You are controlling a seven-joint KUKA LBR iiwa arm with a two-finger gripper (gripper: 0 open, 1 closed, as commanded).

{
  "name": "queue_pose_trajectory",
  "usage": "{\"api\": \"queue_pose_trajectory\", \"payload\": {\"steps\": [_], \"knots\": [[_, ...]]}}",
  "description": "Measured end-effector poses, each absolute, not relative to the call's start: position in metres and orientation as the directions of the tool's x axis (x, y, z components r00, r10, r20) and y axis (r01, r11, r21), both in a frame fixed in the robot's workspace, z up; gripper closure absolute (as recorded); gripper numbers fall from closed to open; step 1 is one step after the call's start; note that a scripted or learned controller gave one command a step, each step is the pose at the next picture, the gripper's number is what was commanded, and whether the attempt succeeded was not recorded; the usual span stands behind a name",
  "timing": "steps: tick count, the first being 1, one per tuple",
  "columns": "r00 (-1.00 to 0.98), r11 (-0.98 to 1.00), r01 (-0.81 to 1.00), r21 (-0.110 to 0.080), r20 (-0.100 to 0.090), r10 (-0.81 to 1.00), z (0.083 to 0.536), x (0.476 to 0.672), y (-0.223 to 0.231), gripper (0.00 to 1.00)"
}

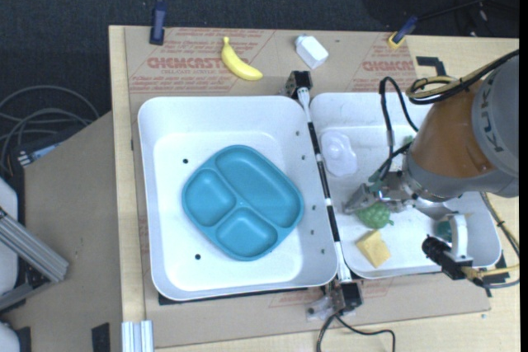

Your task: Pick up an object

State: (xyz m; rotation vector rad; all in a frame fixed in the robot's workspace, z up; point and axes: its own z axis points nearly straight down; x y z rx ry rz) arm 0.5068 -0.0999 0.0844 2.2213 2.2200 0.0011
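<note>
In the right bin (487, 247), a green lumpy object (376, 217) lies near the middle. A yellow block (373, 248) sits just in front of it, and a clear plastic piece (338, 153) lies toward the bin's back left. My gripper (374, 199) reaches in from the right and hangs directly over the green object, very close to its top edge. The arm's orange band (450, 140) and grey wrist cover the right half of this bin. A blue divided plate (240, 200) lies in the left bin (165, 136).
On the bench behind the bins lie a yellow banana (239, 62) and a small white object (312, 51). Clips (157, 22) hold the cardboard's back edge. Black cables (396, 107) loop over the right bin's back. A teal-and-white part (450, 233) sits under the wrist.
</note>
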Motion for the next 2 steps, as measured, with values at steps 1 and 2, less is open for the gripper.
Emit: {"api": "queue_pose_trajectory", "payload": {"steps": [1, 2], "knots": [[0.001, -0.001, 1.000, 0.001, 0.000, 1.000, 0.084, 0.513, -0.101, 0.00], [0.000, 0.000, 1.000, 0.001, -0.001, 1.000, 0.106, 0.590, -0.115, 0.00]]}}
